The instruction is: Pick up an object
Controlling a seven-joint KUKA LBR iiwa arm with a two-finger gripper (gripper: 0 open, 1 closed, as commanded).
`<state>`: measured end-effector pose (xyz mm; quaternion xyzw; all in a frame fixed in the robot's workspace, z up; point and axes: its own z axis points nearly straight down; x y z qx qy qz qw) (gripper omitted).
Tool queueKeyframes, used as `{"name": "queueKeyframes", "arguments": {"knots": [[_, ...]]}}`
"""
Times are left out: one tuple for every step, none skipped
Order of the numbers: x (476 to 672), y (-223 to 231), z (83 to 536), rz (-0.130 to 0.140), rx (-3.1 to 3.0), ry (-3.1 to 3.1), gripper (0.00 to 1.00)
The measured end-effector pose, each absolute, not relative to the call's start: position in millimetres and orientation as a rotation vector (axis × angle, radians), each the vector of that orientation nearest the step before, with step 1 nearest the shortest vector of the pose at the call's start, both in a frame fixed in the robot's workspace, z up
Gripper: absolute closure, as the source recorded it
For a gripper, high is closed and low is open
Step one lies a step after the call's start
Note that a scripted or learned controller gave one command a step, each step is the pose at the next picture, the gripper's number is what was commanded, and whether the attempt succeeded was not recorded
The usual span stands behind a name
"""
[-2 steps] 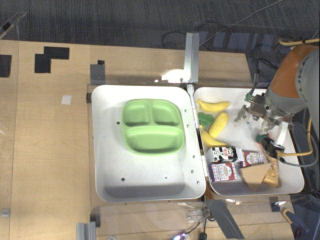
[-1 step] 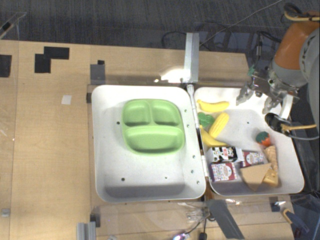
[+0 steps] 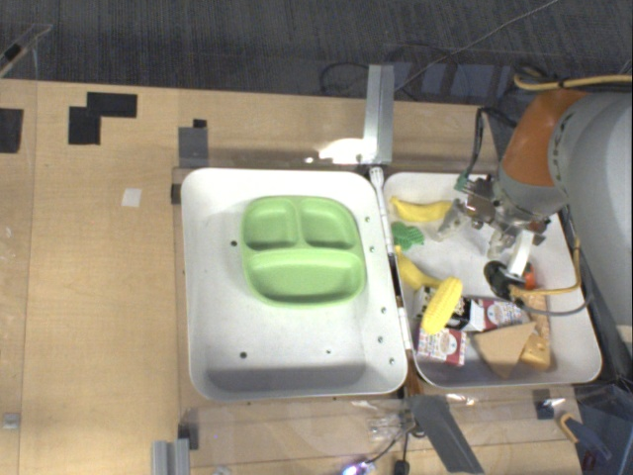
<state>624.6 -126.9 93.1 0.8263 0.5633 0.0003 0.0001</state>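
The right bin [image 3: 584,359] holds several toy foods: a banana [image 3: 420,209] at its back left, a small green piece [image 3: 406,235], a yellow piece [image 3: 415,273], a corn cob [image 3: 441,304], a printed carton [image 3: 442,345], a tan wedge [image 3: 501,350] and a cheese block [image 3: 538,350]. My gripper [image 3: 506,250] hangs low over the bin's back right part, above bare white floor, just behind the carton and the wedge. Nothing visibly sits in it. The arm's orange band [image 3: 532,151] is right above it and hides the bin's back right corner.
The left bin [image 3: 213,364] carries a green divided plate [image 3: 301,248] in its middle. A metal post [image 3: 380,117] stands behind the wall between the two bins. Cables [image 3: 554,290] run along the right bin's right side. Wooden bench surrounds both bins.
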Motion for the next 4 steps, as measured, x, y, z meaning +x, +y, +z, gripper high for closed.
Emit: {"name": "queueKeyframes", "arguments": {"knots": [[569.1, -134, 91, 0.018, 2.212, 2.211, 0.0], [557.2, -108, 92, 0.018, 2.111, 2.3, 0.0], [588.5, -110, 155, 0.002, 2.294, 2.144, 0.0], [644.2, -126, 89, 0.011, 2.303, 2.124, 0.0]]}}
